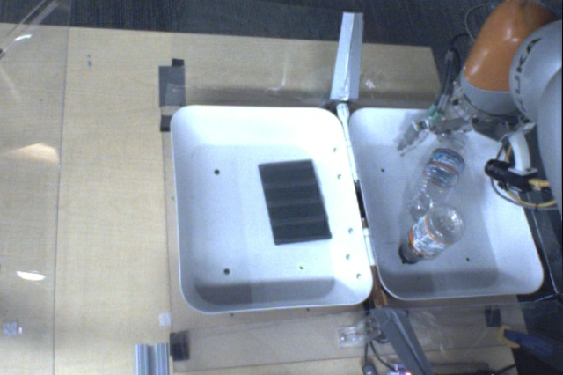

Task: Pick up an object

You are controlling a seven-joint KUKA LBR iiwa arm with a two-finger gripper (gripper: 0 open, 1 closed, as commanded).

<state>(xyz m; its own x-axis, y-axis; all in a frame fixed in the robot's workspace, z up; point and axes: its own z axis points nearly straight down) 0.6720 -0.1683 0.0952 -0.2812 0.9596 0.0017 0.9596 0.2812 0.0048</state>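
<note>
Two clear plastic bottles lie in the right bin (pixel 519 276). One with a bluish label (pixel 442 169) is nearer the back. The other, with an orange label and a dark cap (pixel 429 234), is toward the front. A black ridged rectangular pad (pixel 294 201) lies flat in the middle of the left bin (pixel 202 144). My gripper (pixel 415 136) hangs over the back of the right bin, just beyond the upper end of the bluish-label bottle. I see nothing held in it.
The arm's orange band and grey wrist (pixel 506 56) lean in over the right bin's back right corner, with cables (pixel 519 175) along its right wall. A metal post (pixel 347 56) stands behind the seam between the bins. Open bench lies to the left.
</note>
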